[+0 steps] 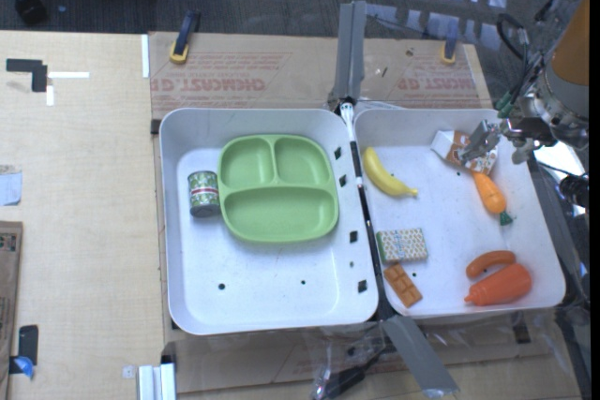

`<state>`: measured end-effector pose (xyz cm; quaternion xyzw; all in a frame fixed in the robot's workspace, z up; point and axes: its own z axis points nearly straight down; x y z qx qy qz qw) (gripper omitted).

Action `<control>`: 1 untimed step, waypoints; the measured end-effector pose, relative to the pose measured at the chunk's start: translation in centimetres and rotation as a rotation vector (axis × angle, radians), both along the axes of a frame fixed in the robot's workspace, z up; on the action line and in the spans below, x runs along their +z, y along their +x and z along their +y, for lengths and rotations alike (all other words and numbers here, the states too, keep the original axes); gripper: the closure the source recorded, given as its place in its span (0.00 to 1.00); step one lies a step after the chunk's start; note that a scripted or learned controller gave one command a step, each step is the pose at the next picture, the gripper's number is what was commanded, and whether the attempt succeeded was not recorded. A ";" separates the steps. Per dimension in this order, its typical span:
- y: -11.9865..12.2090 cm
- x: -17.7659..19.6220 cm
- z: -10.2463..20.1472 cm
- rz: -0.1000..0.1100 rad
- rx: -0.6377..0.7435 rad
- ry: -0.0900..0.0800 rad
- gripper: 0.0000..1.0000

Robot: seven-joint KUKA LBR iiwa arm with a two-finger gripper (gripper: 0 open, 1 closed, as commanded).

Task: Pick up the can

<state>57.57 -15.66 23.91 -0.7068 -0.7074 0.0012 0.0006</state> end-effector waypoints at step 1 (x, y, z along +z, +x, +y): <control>-2.9 -12.7 5.0 0.001 0.112 0.001 0.00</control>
